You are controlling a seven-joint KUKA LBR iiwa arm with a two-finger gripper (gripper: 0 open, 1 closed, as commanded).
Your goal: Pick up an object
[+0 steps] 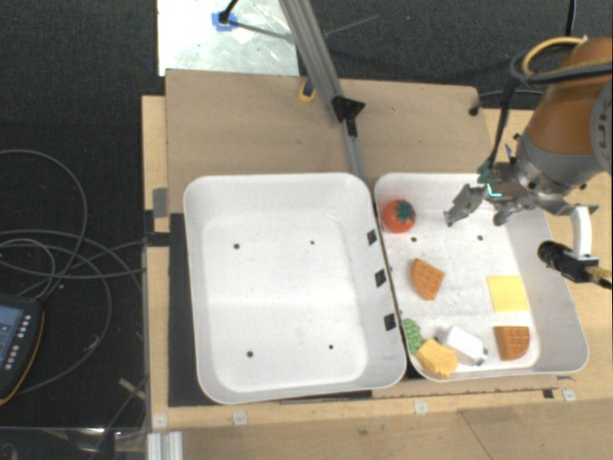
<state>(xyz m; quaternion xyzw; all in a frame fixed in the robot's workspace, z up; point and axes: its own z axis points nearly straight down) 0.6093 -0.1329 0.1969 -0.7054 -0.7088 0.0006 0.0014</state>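
My gripper (484, 209) hangs over the back of the right bin (565, 305), its two dark fingers spread apart with nothing between them. A red tomato-like ball (398, 216) lies to its left near the bin's back left corner. An orange waffle piece (427, 279) sits in the middle. Toward the front lie a yellow square slab (507, 293), a brown waffle block (511, 342), a white block (465, 343), a yellow chunk (438, 358) and a small green item (411, 333).
The left bin (278, 286) lies beside the right one, joined by black clips. A grey pole (316, 46) slants down to the bins' back edge. Cables and a handheld pendant (14, 338) lie on the floor at left.
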